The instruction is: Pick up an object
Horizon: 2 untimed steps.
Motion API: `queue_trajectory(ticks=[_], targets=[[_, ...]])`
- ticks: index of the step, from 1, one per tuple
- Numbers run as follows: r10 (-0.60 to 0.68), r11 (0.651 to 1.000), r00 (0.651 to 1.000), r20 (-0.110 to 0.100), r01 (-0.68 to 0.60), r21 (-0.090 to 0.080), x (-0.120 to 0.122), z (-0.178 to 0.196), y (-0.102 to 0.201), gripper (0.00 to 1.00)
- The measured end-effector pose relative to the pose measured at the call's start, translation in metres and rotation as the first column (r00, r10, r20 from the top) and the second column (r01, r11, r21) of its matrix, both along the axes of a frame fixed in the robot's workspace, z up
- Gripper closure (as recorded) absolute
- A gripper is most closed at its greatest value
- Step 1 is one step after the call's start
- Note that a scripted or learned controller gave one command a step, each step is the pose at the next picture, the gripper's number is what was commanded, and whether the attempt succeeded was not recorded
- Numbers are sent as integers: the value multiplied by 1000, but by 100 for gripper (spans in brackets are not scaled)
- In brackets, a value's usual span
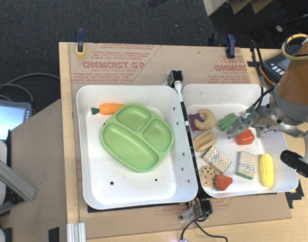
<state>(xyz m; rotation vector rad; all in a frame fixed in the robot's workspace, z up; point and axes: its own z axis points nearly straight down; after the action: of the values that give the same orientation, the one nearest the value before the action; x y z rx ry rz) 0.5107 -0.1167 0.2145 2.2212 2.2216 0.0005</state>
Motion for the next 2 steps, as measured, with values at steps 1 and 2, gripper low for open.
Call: queue_trajectory(ticks=[1,2], targets=[[-4,1000,1000,-6,4,-2,48,-132,-68,0],[-1,1000,1000,3,1,-2,50,-114,-65,100]])
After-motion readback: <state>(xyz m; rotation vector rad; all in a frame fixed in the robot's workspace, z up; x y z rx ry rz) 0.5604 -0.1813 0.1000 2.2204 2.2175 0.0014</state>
